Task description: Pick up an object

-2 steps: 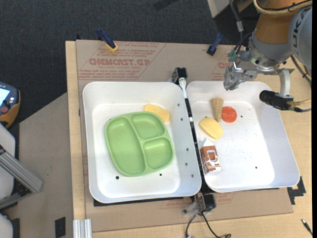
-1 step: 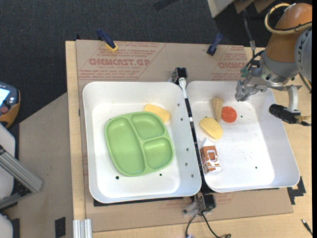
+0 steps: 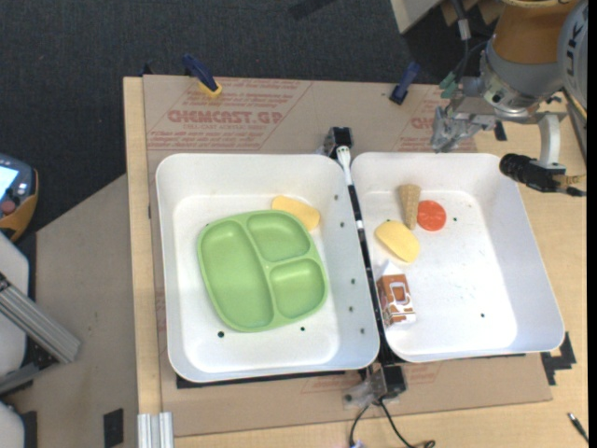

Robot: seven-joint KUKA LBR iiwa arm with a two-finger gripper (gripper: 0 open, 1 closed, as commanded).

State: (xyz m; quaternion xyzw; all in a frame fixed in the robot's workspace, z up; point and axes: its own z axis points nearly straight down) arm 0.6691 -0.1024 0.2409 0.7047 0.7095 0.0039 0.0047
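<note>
I see the bench surface, a brown cardboard sheet (image 3: pixel 280 110) with red printing, carrying both bins. The left bin (image 3: pixel 177 203) holds a green divided plate (image 3: pixel 261 269) with three compartments, lying flat and filling most of the floor. The right bin (image 3: pixel 522 250) sits just beside it, the two rims touching along the middle seam.

The arm (image 3: pixel 536 35) enters at upper right, orange band visible above the wrist. The gripper (image 3: pixel 454 133) hangs over the cardboard just beyond the right bin's far rim, above no object. I read nothing between the fingers, but whether the jaws are parted or closed I cannot tell at this angle.

Pickable objects, by size. A yellow piece (image 3: pixel 297 211) rests in the left bin, touching the plate's far right edge. A second yellow piece (image 3: pixel 398 241) lies in the right bin near the seam. A brown-and-white packet (image 3: pixel 396 301) lies nearer the front, close to the seam. A red round piece (image 3: pixel 431 216) sits just beside a tan cone (image 3: pixel 410 203), which points toward the front. All lie well apart from the gripper.
</note>
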